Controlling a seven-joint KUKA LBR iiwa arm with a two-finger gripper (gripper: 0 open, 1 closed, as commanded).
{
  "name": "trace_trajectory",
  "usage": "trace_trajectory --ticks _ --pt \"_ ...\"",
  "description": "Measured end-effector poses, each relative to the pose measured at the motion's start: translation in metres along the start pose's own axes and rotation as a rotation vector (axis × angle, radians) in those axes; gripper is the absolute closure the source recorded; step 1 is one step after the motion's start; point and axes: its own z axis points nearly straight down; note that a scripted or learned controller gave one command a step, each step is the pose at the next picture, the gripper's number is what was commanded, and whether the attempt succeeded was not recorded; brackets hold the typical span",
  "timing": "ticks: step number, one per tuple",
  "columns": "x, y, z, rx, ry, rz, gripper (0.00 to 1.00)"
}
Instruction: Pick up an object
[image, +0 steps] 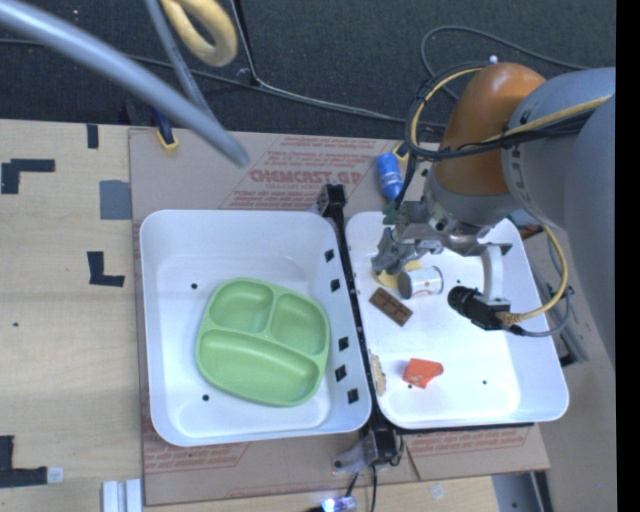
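My gripper (393, 256) is down in the right bin (530, 395), near its left wall. Just under and right of it lies a small white cylinder with a red band (427, 283). A brown bar (391, 307) rests on the bin floor just below the gripper. An orange-red block (423, 372) sits lower in the same bin. A thin tan piece (377, 373) lies against the bin's left wall. Nothing can be seen held in the gripper.
The left bin (165, 250) holds a green divided plate (264, 341). A blue bottle-like object (389, 177) lies behind the right bin. A black divider (343, 290) runs between the bins. The grey arm and its orange band (490, 120) cover the right bin's upper right.
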Motion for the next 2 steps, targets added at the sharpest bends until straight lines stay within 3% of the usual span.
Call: trace_trajectory --ticks 2 --pt "0.096 0.027 -0.011 0.000 0.000 0.001 1.00"
